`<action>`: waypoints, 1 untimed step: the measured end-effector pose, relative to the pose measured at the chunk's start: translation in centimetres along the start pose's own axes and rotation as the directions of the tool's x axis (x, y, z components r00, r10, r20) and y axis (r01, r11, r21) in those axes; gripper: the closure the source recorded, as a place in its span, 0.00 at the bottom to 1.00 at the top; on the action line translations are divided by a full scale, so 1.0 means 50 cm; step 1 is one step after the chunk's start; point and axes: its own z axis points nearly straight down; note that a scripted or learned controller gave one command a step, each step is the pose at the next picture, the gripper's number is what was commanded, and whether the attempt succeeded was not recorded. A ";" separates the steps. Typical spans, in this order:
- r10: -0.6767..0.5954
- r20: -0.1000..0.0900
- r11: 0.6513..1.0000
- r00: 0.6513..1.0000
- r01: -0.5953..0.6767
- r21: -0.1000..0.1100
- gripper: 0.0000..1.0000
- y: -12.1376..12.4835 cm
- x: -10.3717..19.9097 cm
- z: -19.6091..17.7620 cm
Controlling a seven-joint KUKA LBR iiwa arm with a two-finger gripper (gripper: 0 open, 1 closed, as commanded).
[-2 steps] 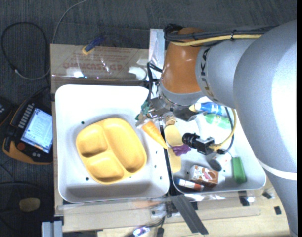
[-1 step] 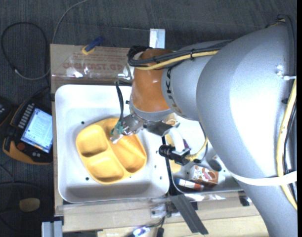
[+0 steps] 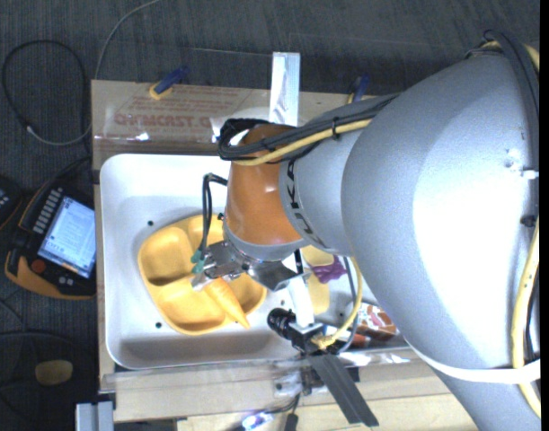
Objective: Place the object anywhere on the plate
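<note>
1. Gripper [image 3: 213, 272] sits low over the yellow divided plate [image 3: 171, 263], at the plate's right-hand part; you see its metal body with a green spot just under the arm's orange band [image 3: 256, 200].
2. You cannot tell whether the gripper is spread or pressed together, nor whether anything is in it: the wrist hides its tip.
3. Your plate lies in the white bin [image 3: 121, 196], left of the bin's middle, and its raised dividers show on the bare left side.
4. Look right of the plate for loose things: a purple item [image 3: 331, 271] peeks out under the grey arm [image 3: 436, 205], touching a small yellow item [image 3: 317, 257] just above it.
5. Nearer the front rim of the bin, a red-brown packet [image 3: 379, 321] lies partly under the arm. You cannot tell which of these three is the task's object; none of them is on the plate.
6. Black cable fitting [image 3: 287, 321] hangs beside the plate's lower right edge.
7. Off the bench to your left, a teach pendant [image 3: 63, 241] with a lit screen rests on the dark floor.
</note>
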 end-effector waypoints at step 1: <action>-0.066 -0.005 0.997 0.998 0.066 -0.049 1.00 -0.029 -0.047 0.042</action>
